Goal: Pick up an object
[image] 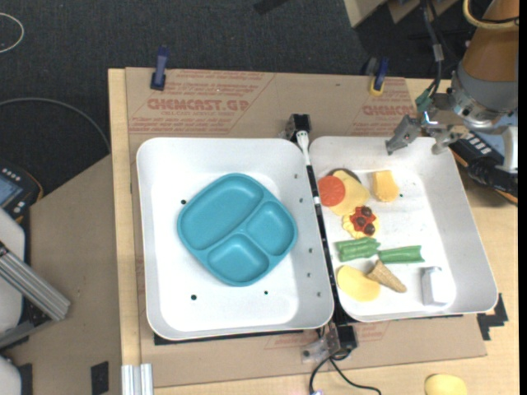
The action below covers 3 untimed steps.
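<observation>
The tool [420, 136], spread wide and holding nothing, hangs over the right bin's [469, 220] far rim, with the nearest piece, an orange cheese wedge [384, 185], lying just nearward and leftward.

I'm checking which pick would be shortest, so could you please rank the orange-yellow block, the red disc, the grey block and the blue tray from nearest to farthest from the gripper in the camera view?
Measured from the gripper, at the right bin's far edge:
1. Orange-yellow block, far part of the right bin.
2. Red disc, far-left part of that bin.
3. Grey block, near-right corner of that bin.
4. Blue tray, in the left bin.
</observation>
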### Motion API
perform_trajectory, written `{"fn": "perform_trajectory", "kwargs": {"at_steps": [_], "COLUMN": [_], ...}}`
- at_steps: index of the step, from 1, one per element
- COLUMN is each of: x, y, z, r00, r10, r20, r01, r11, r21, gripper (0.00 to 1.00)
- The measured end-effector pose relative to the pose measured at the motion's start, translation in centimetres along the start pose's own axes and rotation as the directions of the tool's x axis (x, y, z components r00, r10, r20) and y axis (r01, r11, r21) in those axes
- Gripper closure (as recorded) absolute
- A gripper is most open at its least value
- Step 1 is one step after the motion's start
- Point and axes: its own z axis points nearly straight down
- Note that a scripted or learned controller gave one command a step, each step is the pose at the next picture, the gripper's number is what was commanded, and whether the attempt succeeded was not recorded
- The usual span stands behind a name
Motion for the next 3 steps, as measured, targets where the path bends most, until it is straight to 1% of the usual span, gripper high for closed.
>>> {"fn": "perform_trajectory", "kwargs": {"at_steps": [1,2,3], "x": [-2.1,-4.9,-6.7], "y": [-2.7,-10.8,-17.3], "z": [13.5,0.9,-0.8], "r00": [1.0,1.0,1.0], "r10": [0.004,0.006,0.005], "r20": [-0.003,0.001,-0.001], "r01": [-0.004,-0.006,-0.005], "r11": [1.0,1.0,1.0], "r21": [0.012,0.001,0.003], "gripper": [0.0,0.0,0.0]}}
